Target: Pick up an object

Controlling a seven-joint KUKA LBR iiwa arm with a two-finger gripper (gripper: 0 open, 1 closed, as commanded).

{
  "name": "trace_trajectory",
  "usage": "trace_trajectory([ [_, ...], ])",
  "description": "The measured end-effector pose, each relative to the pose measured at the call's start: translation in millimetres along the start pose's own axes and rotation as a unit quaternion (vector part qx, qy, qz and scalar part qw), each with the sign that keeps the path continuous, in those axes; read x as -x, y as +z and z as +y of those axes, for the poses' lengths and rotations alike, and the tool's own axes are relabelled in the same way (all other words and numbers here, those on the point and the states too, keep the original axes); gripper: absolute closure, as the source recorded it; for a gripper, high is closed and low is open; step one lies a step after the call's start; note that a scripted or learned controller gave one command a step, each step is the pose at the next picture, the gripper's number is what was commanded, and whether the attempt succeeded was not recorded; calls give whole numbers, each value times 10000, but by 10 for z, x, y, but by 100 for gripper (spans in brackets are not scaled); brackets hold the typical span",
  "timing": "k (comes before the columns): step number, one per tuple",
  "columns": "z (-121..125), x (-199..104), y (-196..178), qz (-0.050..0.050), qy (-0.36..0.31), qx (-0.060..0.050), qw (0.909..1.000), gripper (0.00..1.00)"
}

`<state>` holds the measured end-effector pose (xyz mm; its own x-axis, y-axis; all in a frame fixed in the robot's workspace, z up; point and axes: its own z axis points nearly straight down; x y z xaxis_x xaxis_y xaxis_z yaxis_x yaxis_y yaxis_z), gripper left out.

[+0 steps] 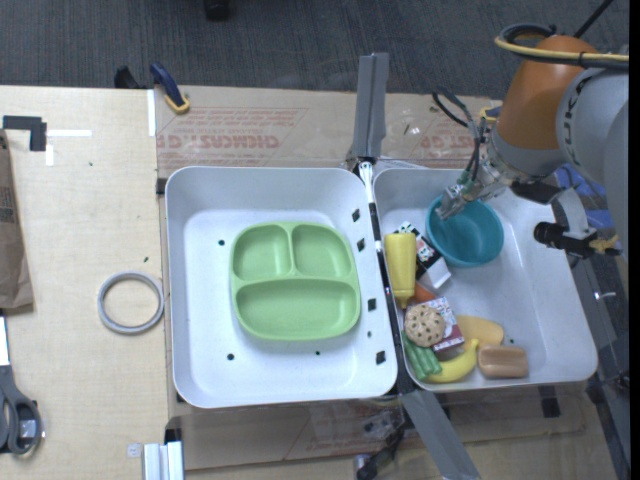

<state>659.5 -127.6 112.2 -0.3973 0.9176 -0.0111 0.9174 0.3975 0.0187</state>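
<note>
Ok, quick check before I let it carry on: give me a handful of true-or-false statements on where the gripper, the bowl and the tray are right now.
1. The green divided tray lies in the left bin. True.
2. The teal bowl sits in the left bin. False: it is in the right bin, near its far end.
3. The gripper is at the teal bowl's rim. True.
4. The banana lies beside the bowl at the far end. False: it lies at the near end, by the cookie.
5. A grey ring lies on the bench left of the bins. True.
</note>
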Motion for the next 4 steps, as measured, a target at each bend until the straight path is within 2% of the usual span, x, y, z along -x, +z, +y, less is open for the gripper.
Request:
trace_trajectory([
  [1,0,-299,164,38,1517,-109,9884,100],
  [2,103,-437,-805,37,968,-92,9953,100],
  [3,173,-365,-795,35,928,-99,9956,100],
  [4,174,-366,-795,35,925,-99,9957,0],
])
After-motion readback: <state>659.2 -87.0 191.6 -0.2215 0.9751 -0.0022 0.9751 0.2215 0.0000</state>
